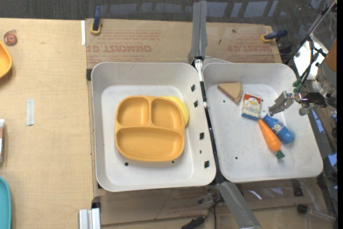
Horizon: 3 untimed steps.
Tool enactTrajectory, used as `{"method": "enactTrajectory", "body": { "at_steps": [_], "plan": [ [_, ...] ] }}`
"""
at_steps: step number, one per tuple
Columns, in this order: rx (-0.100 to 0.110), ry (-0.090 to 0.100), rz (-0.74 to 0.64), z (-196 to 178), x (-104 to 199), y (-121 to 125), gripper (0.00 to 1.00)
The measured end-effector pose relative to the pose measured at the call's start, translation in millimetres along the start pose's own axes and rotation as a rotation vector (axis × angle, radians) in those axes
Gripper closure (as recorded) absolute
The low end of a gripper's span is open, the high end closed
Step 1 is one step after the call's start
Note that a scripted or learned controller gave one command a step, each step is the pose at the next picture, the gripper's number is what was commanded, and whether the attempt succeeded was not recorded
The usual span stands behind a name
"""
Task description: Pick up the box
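The box (pixel 251 105) is small, white with red and blue print, and lies flat in the right bin (pixel 300 166) near its middle back. My gripper (pixel 292 106) hovers by the bin's right side, to the right of the box and apart from it. Its fingers are spread, one fingertip (pixel 277 106) pointing down-left toward the box, with nothing between them. The gripper is open.
A tan bread wedge (pixel 231 91) lies just behind-left of the box. An orange carrot (pixel 270 138) and a blue bottle (pixel 281 131) lie just front-right of it, below the gripper. The left bin (pixel 104 169) holds an orange divided plate (pixel 150 128) over a yellow object (pixel 183 110).
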<state>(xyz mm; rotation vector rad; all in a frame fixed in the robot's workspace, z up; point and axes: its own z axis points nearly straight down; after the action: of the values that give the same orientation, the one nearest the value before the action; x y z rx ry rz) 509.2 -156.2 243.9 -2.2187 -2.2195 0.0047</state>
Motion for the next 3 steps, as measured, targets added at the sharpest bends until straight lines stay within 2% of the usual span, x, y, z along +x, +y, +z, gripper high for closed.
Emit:
{"method": "enactTrajectory", "body": {
  "at_steps": [1,2,3],
  "plan": [
    [-0.003,0.000,-0.079,153,-12,44,0.00],
    [-0.005,-0.001,-0.145,152,-9,112,0.00],
    [0.010,0.002,-0.144,146,-10,108,1.00]
  ]
}}
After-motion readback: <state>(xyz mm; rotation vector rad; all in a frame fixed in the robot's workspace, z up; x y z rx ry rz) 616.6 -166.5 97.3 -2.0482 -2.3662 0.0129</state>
